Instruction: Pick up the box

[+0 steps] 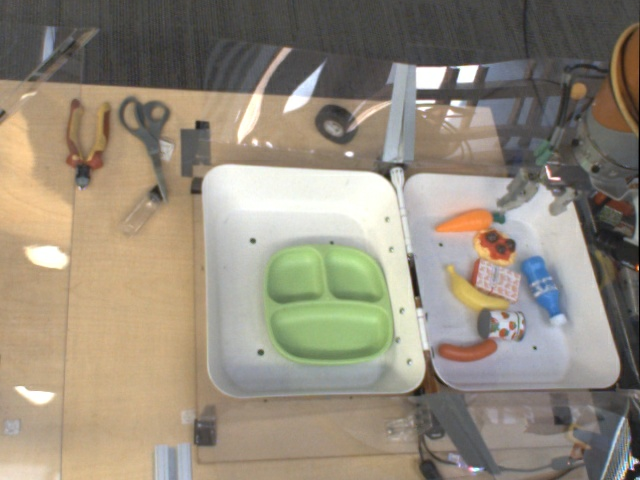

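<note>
Arm: we see our grey arm (612, 133) entering at the upper right corner; its orange band (626, 73) sits at the very edge, above the wrist.
Wrist: we find it angled down and to the left; cables run alongside it.
Gripper: our gripper (535, 190) hangs at the upper right, its two fingers pointing down-left; one fingertip (515, 193) lies left of the other, a plain gap between them; we see nothing between them.

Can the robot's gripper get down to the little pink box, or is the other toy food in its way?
Probably yes. The box lies face up in the right bin with nothing on top. The banana and pizza slice crowd its sides, so the gripper, above the bin's far edge, may bump them.
</note>
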Available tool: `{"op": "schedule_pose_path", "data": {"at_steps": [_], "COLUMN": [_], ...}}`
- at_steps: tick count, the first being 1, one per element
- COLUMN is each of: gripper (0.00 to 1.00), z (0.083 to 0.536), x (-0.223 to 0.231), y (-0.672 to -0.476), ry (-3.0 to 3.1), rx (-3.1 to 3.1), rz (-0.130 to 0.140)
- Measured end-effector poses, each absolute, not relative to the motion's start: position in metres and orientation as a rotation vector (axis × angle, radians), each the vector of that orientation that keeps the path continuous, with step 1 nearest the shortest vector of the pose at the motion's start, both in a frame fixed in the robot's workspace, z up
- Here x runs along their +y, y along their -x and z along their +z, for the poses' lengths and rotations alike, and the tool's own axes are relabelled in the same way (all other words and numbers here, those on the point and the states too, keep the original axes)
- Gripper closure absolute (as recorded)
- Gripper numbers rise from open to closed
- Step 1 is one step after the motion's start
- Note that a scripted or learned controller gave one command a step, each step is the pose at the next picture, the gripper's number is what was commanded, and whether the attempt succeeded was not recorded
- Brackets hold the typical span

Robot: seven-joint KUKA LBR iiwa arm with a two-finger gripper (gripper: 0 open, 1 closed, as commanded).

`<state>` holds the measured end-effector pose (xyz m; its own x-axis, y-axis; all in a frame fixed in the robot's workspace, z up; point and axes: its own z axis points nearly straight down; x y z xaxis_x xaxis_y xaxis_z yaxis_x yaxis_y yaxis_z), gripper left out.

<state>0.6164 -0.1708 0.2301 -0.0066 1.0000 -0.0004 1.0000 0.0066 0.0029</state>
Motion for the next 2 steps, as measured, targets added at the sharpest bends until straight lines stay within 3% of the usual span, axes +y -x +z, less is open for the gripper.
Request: {"op": "schedule_pose_path", "data": {"at_steps": [1, 2], "gripper": [0.00, 0.00], "z": [0.114, 0.089], "x": [-0.122, -0.141], "y": [-0.604, -0.580], "ry": [-2.186, -2.061], "rx": [2.255, 2.355], "rz": [0.002, 0.013]}}
